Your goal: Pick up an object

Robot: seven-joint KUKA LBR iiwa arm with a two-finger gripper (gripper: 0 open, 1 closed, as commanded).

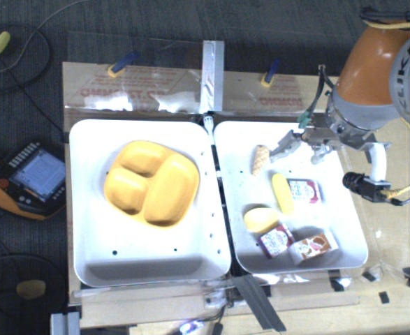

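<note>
One arm | gripper fingers apart, holding nothing, over right bin | nearest pick: corn cob at its 9 o'clock, long axis 12–6 | banana at 7

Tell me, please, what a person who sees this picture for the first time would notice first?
The big yellow lumpy object lies alone in the left bin and draws the eye. Next comes the orange-banded arm over the right bin, its hand above the small packets and yellow pieces.

arm: grey, orange band | hand: metal fingers | black cables
</note>
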